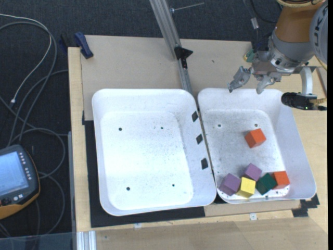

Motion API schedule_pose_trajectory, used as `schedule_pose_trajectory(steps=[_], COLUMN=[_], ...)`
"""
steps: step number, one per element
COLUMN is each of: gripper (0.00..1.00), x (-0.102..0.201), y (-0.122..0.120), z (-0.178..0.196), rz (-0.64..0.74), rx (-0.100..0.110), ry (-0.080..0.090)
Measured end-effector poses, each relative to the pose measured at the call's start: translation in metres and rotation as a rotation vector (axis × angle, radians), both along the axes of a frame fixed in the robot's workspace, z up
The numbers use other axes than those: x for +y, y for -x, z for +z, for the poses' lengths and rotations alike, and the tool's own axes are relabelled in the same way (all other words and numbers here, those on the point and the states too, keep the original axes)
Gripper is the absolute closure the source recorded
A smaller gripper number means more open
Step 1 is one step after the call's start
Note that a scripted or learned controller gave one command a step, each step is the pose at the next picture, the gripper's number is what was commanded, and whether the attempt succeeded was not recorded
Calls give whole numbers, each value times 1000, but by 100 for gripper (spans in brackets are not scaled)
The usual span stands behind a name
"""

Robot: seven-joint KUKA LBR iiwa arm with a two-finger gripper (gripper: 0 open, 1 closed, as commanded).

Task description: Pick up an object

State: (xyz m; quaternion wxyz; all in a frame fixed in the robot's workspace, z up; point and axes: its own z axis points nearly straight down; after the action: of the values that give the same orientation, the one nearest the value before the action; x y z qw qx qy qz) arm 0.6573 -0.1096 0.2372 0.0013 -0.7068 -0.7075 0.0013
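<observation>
My end effector (248,84): fingers spread apart, nothing between them, hovering over the far rim of the right bin (291,139).
Orange block (255,138): alone mid-bin, well apart from me.
Near-edge cluster: two purple blocks (230,183) (253,171), a yellow block (247,187), a green block (267,183), a second orange block (281,178).
Left bin (104,139): beside it on the desk (130,61).

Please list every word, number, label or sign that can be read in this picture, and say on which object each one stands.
"UK": part of large dark letters on the arm's grey casing, cut off by the picture's edge.
Handheld screen device at the left: its display is lit, but the content is too blurred to read.
Blocks in the right bin: no markings can be made out.
</observation>
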Motion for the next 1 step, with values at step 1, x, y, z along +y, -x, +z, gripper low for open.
schedule_pose_trajectory(steps=[1], gripper=[0], x=[-89], y=[21], z=[-130], rz=[-6], rx=[6], ry=[0])
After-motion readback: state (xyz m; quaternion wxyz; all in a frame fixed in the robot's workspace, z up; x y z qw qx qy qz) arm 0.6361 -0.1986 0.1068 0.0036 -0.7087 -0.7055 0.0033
